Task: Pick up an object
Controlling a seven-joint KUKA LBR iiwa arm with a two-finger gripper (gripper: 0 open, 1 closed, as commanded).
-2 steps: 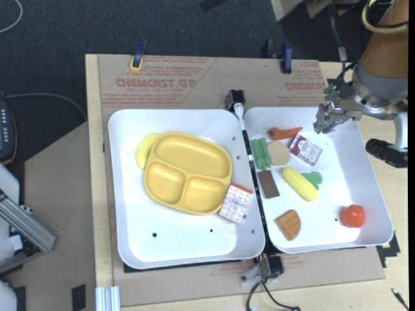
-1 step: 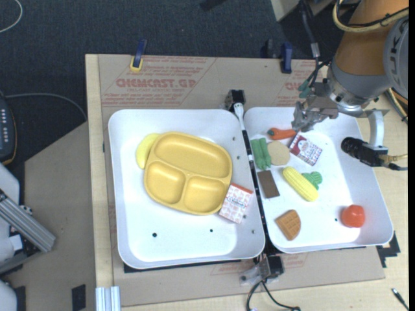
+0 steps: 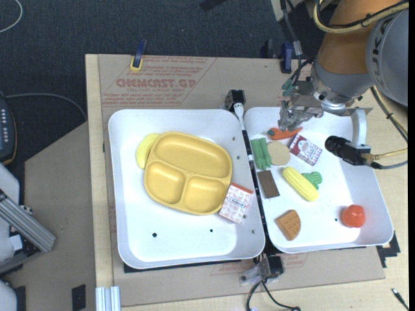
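Likely the target is the small orange carrot-like piece, which lies near the back of the right bin, almost directly under the gripper. It is slim, bright orange and partly hidden by the gripper, so its full shape is hard to read, and whether the claw is apart or together I cannot tell. Crowding is the main risk: the red-and-white packet lies just beside it and the tan disc and green strip are near, so a descent slightly off could pinch the packet instead or knock the carrot aside. Being narrow and low, it could also slip out of a shallow grip. Farther off sit the corn cob and the red tomato; the left bin holds a yellow tray
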